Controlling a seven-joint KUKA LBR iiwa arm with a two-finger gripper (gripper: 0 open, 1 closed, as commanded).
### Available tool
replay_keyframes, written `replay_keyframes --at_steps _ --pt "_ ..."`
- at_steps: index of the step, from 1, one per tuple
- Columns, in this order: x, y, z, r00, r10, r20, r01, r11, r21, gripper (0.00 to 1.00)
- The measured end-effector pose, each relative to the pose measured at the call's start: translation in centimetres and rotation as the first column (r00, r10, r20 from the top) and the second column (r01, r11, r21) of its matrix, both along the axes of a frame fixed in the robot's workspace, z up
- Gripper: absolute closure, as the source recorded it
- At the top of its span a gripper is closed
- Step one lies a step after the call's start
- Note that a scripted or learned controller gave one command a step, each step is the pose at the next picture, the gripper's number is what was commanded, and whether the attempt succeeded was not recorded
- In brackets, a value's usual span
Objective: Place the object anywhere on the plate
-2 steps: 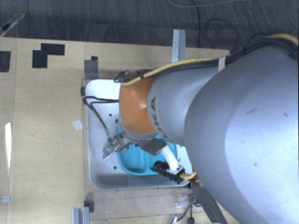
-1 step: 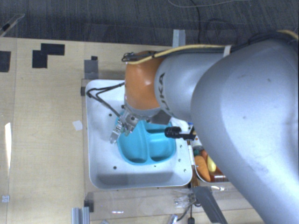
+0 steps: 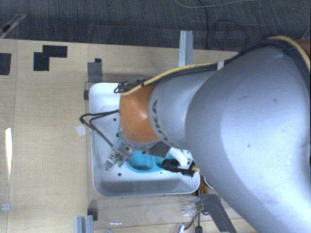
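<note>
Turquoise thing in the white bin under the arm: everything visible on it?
The turquoise plate, plastic by its look, lies flat on the floor of the shallow white bin, toward the near wall. A rounded near edge and a shaded middle show; the grey arm with its orange band covers the rest. Surface smooth, nothing on the visible part. The gripper hangs at its view-left edge; contact cannot be told.

1. You see the bin (image 3: 104, 130) on the bench (image 3: 43, 154).
2. The plate (image 3: 141, 161) lies in the bin, near its front wall.
3. The arm (image 3: 218, 120) reaches over both from your right.
</note>
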State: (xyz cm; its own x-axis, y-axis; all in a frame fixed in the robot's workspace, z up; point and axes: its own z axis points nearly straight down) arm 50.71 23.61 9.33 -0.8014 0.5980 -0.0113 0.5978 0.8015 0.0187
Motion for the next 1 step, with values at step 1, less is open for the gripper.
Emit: replay_keyframes --at_steps 1 --pt "5.68 -0.07 5.56 0.982 0.19 -0.013 -0.191 0.982 -0.007 0.0"
